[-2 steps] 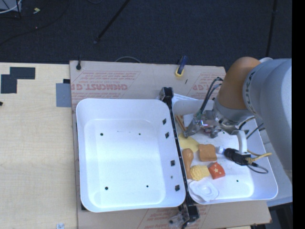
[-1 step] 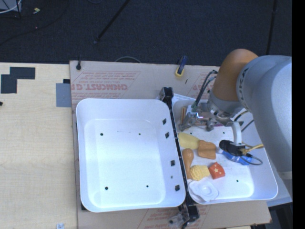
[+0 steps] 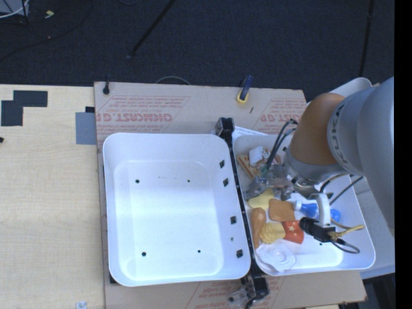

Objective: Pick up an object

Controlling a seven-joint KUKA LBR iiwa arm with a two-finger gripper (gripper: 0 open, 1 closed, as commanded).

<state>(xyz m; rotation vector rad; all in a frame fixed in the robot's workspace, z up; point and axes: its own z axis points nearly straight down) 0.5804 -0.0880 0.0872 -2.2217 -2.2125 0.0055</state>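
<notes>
The right white bin (image 3: 360, 253) holds a heap of small things. I make out a white crumpled piece (image 3: 259, 154), a pale yellow piece (image 3: 260, 200), a brown square (image 3: 281, 210), a red block (image 3: 294, 233), a yellow ridged piece (image 3: 271, 232), an orange sausage shape (image 3: 257, 219), a blue piece (image 3: 309, 208) and a white round lid (image 3: 277, 257). My gripper (image 3: 262, 184) is low in the upper left part of this bin, just above the pale yellow piece. The wrist and cables hide what is under it.
The left white bin (image 3: 116, 172) lies beside the right one, their rims meeting at black clips (image 3: 233, 192). Both rest on a cardboard sheet (image 3: 161, 111) with a blue and yellow clamp (image 3: 244, 90) at its far edge. The grey arm (image 3: 360, 134) covers the right bin's far right corner.
</notes>
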